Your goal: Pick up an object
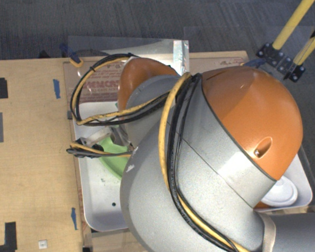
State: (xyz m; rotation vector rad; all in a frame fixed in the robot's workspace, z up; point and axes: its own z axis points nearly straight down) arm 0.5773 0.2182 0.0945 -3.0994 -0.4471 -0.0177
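Observation:
The big grey and orange arm covers most of the bins. Its wrist end reaches down into the left part of the white bin; the gripper is mostly hidden under the arm and cables. A light green object lies in the bin right beside the gripper, partly covered by it. A brownish printed packet lies at the far end of the bin. A white rounded object peeks out under the arm at the lower right.
Yellow and black cables loop over the bin's left side. Brown cardboard with black marks and blue tape lies left of the bins. A yellow-legged stand rises at the top right.

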